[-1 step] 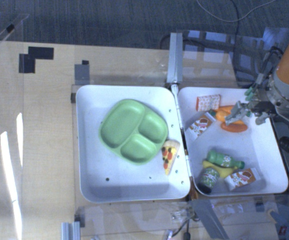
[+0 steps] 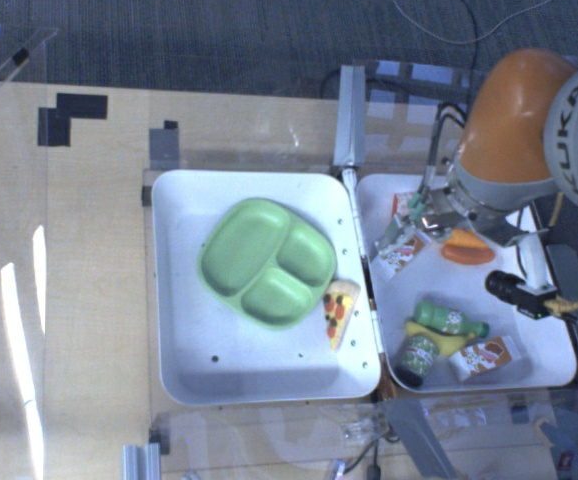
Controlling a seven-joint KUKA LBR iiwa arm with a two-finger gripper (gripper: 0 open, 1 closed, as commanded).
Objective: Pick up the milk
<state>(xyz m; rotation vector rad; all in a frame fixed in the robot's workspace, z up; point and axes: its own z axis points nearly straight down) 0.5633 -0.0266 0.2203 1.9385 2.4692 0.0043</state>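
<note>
The milk [image 2: 400, 256], a small white carton with red print, lies tilted near the left wall of the right bin [image 2: 565, 366]. My gripper [image 2: 410, 227] hangs directly over the carton's upper end and covers part of it. From this angle I cannot make out whether it touches the carton. The grey arm with its orange band [image 2: 514, 118] reaches in from the upper right.
An orange item [image 2: 468, 252] lies just right of the gripper. Toward the front of the right bin are a green bottle [image 2: 449, 320], a can [image 2: 419, 354] and a small brown-and-white carton [image 2: 483, 358]. The left bin [image 2: 184, 368] holds a green divided plate [image 2: 267, 260] and a pizza slice [image 2: 339, 311].
</note>
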